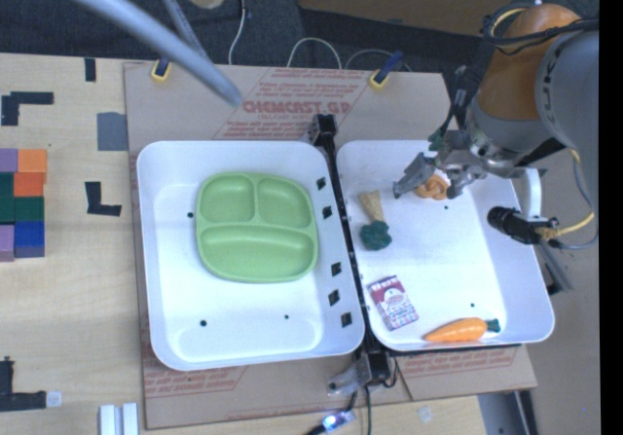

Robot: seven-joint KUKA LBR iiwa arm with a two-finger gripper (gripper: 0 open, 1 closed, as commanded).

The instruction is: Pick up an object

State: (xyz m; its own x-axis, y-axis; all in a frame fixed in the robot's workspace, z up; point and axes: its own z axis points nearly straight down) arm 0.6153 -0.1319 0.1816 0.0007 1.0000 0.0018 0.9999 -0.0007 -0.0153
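Arm reaches in from the right; end effector [435, 177] sits low over the upper part of the right bin [506, 258]. Its fingers [411, 176] are spread apart, with a small orange object [432, 189] between them — whether they actually pinch it, I cannot tell. The object is a rounded lump with no clear long axis; too small to say which way it points.

Other things in the right bin, one of each: a tan cone-shaped piece [372, 204] with its long axis running up-down in the view, just above a dark green lump [377, 235]; a small red-and-white packet [393, 302] lying flat, slightly tilted; a toy carrot [460, 330] along the lower wall, long axis near horizontal, green top to the right. None touches the end effector.

Left bin [165, 258]: one green divided plate [258, 227], three compartments. Two bins on the table [68, 307] — coloured blocks [23, 204] at its far left edge.
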